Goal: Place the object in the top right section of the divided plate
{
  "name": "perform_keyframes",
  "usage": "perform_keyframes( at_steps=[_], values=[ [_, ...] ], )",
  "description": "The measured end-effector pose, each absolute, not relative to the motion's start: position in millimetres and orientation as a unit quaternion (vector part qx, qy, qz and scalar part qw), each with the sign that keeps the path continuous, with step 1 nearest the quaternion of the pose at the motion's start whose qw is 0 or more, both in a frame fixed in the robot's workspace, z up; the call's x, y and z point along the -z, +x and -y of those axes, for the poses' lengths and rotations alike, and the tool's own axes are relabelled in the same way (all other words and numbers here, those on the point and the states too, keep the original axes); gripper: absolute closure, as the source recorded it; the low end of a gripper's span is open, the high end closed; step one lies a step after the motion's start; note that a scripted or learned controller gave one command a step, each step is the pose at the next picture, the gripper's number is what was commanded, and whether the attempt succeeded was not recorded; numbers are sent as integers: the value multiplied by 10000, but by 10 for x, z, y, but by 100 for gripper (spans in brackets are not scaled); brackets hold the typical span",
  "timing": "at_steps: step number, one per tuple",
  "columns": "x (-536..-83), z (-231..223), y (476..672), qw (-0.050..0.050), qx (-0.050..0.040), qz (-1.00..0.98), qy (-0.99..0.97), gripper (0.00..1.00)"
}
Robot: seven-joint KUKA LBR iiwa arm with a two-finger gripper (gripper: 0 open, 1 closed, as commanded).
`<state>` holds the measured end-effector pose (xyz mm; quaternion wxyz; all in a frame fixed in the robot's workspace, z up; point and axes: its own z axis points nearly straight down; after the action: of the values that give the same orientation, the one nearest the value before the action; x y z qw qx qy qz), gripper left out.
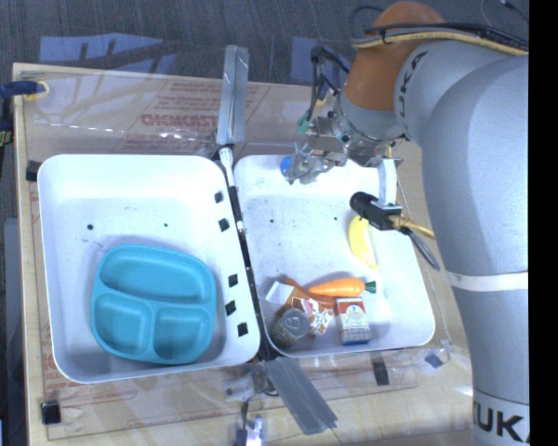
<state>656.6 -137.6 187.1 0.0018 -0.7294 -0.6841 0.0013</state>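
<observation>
Arm: the grey KUKA arm with orange band [418,72] reached in from three o'clock, over the right bin's far edge.
Bins: two shallow white plastic bins [65,212] sat side by side.
Plate: the turquoise divided plate [153,303] lay in the left bin at seven o'clock, sections bare, likely awaiting the drop.
Objects: a yellow banana [360,242], orange carrot [337,288] and small cartons [353,323] clustered at the right bin's five o'clock, none lifted.
Gripper: the two-finger gripper [302,167] hung at the right bin's twelve o'clock; whether its fingers were apart or together could not be told.
</observation>
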Motion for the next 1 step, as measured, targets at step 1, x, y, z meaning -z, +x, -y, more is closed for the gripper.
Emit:
perform_keyframes(
  at_steps=[1],
  values=[
    [-1911, 453, 6558, 29, -24, 7197, -6943, 100]
  ],
)
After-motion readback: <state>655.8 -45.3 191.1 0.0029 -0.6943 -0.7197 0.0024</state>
